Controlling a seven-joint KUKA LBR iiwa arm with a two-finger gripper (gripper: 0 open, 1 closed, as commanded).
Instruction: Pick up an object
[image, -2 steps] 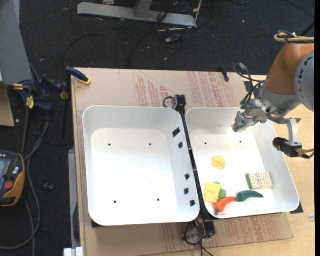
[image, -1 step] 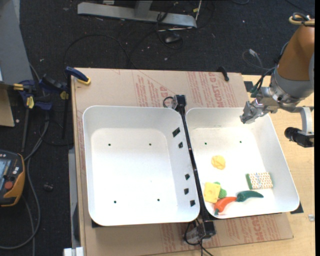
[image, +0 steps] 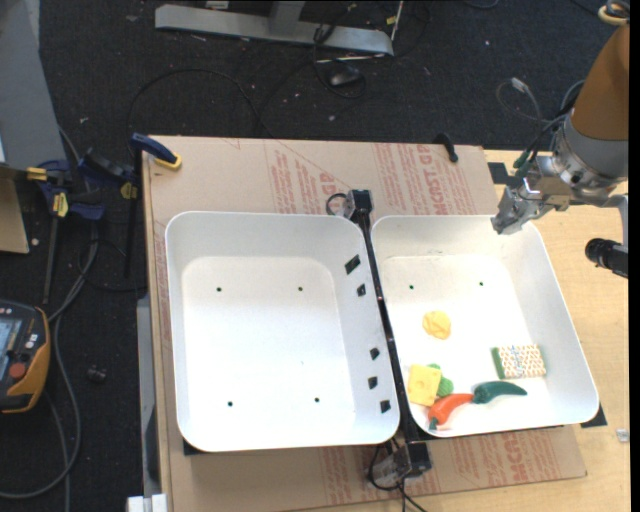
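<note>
Although the left bin (image: 190, 300) offers nothing to grasp, you find small, probably light toys low in the right bin (image: 560, 310): a yellow lump (image: 436, 324), a patterned block (image: 519, 361) you could pinch across its short sides. Whether the gripper (image: 508, 220) is clenched, you cannot tell.

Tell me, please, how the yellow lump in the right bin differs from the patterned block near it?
The yellow lump is rounded and plain yellow; the patterned block is rectangular, pale with small coloured specks and a green left end. The lump lies alone near the middle of the right bin; the block lies nearer the bin's right wall, just above a green toy. Both rest on the bin floor, apart from the gripper.
</note>
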